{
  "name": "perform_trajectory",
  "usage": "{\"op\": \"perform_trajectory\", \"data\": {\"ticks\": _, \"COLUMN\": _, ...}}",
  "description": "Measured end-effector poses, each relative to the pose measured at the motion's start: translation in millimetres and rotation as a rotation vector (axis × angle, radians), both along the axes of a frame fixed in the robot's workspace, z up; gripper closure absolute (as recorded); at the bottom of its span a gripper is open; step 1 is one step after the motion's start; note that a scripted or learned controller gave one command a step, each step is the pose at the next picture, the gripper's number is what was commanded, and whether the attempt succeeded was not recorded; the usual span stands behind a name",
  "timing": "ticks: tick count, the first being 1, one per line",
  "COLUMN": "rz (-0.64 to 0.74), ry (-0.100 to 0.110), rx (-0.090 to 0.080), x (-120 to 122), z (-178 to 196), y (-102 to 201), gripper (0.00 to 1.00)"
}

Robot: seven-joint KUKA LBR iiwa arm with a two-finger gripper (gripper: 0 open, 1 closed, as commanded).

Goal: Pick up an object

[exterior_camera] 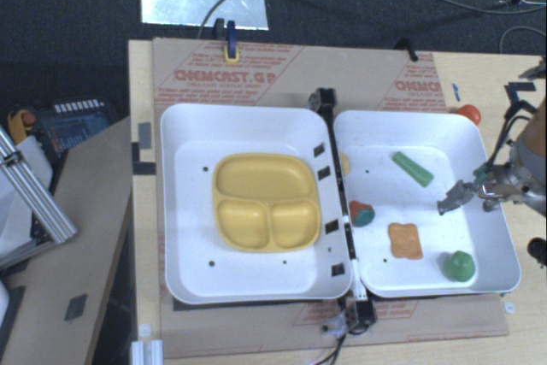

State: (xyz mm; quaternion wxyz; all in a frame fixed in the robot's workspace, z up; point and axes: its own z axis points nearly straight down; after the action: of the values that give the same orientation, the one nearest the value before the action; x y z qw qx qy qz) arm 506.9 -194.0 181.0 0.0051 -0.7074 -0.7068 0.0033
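Grey fingers (455,198) hang over the right bin (504,269); we cannot tell their spread. Green stick (412,167) lies near.

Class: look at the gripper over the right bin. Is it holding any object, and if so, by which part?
Nothing is held. The gripper is over bare floor in the right bin, apart from the green stick, orange piece and green ball.
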Motion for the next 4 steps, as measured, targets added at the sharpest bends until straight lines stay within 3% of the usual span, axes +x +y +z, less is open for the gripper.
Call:
{"op": "perform_trajectory", "data": {"ticks": 1, "rz": 0.004, "ry": -0.013, "rx": -0.003, "x": 3, "z": 7, "y": 1, "gripper": 0.00}}
{"op": "perform_trajectory", "data": {"ticks": 3, "rz": 0.002, "ry": -0.010, "rx": -0.002, "x": 3, "z": -78, "y": -5, "gripper": 0.00}}
{"op": "perform_trajectory", "data": {"ticks": 4, "rz": 0.002, "ry": -0.012, "rx": -0.002, "x": 4, "z": -97, "y": -5, "gripper": 0.00}}
